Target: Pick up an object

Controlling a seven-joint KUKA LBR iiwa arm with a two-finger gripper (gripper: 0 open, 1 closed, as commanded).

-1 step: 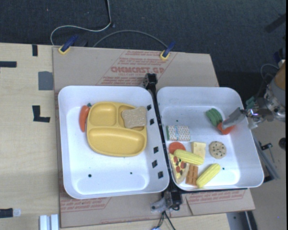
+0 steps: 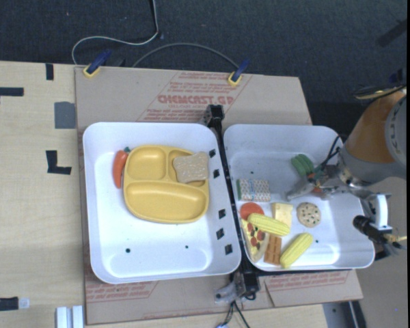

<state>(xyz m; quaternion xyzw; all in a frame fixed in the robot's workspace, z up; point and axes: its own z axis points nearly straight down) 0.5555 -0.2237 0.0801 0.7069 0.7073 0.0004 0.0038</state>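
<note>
The right bin [image 2: 328,139] holds several toy foods. A green pickle-like piece [image 2: 302,162] lies near its middle, and a round cookie [image 2: 308,214] sits lower. There is also a yellow cheese wedge [image 2: 282,214], two corn cobs [image 2: 269,224] [image 2: 295,248], a red tomato slice [image 2: 251,209], a pizza slice [image 2: 256,239] and a pale cracker [image 2: 253,188]. My gripper [image 2: 302,188] reaches in from the right and hangs low over the bin floor. It is just below the green piece and above the cookie. I see nothing held in it.
The left bin [image 2: 102,183] holds a yellow divided plate [image 2: 160,197] with a slice of toast [image 2: 191,167] on it and an orange carrot [image 2: 119,168] beside it. The arm's orange band [image 2: 372,132] rises over the right bin's far right wall. Cables run behind the bins.
</note>
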